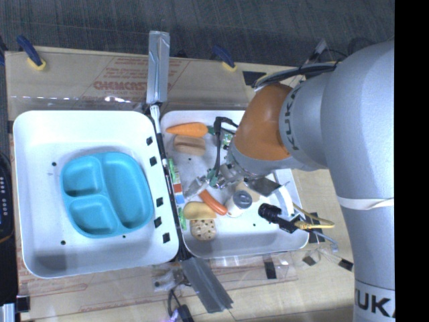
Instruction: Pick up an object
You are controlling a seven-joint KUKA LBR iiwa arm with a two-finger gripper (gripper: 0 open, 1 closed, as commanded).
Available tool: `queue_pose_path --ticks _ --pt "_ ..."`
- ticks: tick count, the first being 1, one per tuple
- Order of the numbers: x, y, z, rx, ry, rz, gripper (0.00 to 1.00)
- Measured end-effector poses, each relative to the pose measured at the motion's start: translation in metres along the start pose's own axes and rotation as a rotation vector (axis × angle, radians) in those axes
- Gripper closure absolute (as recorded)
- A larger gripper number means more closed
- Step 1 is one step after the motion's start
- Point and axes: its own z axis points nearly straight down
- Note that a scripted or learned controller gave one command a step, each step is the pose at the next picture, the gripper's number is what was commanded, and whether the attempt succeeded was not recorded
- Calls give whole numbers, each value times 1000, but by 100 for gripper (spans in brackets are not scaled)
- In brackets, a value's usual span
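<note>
Gripper [224,173]: low in right bin [288,243]; opening cannot be told.
Nearest target: orange stick [213,202], just below-left of gripper.
Long axis: diagonal, upper-left to lower-right.

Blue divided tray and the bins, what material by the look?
Blue divided tray: likely moulded plastic, matte to satin; uniform colour, rounded compartment edges, soft highlights. Left bin and right bin: probably thin white plastic, semi-gloss; smooth walls, rounded corners.

right bin [281,241] crowded under the arm [315,119]; left bin [33,180] floor mostly open
</note>
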Motion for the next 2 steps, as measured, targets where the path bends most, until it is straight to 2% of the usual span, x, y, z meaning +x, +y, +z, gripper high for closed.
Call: queue_pose_path --ticks 1,2 --pt "0 1 -9 -1 -1 -3 100" --pt "10 31 -163 -7 -4 -10 100"
